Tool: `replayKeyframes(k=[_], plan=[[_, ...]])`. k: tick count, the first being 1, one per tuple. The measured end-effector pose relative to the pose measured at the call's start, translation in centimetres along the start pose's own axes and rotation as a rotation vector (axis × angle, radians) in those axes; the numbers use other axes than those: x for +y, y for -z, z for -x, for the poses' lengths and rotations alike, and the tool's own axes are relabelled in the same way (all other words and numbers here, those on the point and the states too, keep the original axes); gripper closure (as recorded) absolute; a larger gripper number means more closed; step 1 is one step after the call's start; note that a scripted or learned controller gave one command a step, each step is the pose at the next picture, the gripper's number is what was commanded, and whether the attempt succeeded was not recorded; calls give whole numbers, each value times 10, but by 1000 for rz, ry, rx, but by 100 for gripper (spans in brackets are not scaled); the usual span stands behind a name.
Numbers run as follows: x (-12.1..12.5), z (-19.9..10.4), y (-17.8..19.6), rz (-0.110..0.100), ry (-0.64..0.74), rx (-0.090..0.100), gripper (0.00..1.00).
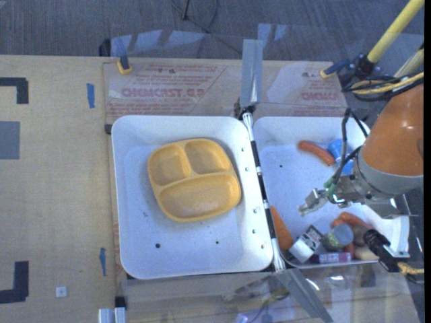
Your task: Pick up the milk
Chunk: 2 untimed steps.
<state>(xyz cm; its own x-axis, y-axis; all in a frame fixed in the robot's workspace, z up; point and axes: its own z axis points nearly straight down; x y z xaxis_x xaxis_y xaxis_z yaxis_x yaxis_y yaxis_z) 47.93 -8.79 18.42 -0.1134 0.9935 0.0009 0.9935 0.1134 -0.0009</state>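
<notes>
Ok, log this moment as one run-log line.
gripper: over right bin | milk: lying in bin's near corner, not gripped | yellow plate: left bin

Probably a lab: taped bench [47,180], cables [192,5].

Wooden bench [54,200] (two white bins [135,247] atop)

We see two bins [135,247] of smooth white plastic, a glossy yellow plastic divided plate [194,179], a matt wooden bench [50,200] with printed cardboard [168,89] on it, and grey carpet [81,12] that looks rough.
</notes>
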Motion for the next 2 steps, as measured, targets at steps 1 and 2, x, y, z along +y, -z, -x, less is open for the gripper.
replayKeyframes(k=[1, 2], plan=[[81, -12, 121, 3, 29, -2, 0], [56, -87, 0, 0, 75, 0, 0]])
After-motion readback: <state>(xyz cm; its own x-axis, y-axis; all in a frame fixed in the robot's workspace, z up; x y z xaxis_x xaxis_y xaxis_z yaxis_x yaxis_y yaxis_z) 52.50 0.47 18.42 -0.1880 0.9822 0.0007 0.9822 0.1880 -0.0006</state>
